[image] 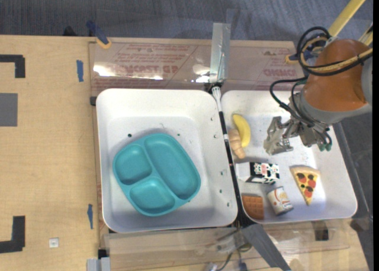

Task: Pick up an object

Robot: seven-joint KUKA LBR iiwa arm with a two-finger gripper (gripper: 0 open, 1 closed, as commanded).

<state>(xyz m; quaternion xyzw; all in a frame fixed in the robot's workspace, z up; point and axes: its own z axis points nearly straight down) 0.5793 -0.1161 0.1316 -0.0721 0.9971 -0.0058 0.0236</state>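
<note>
Camera view, slanted from above: my gripper (278, 139) hangs over the right bin (343, 205), its fingers spread wide with nothing between them, poised (I judge) to drop onto a candidate. The pickable things cluster in that bin: a banana (241, 129) at its far left, a pizza slice (306, 182) and a small can (279, 200) nearer. The left bin (112, 110) holds a teal divided tray (156, 173). Both bins rest on a bench beside a cardboard sheet (44, 145).
</note>
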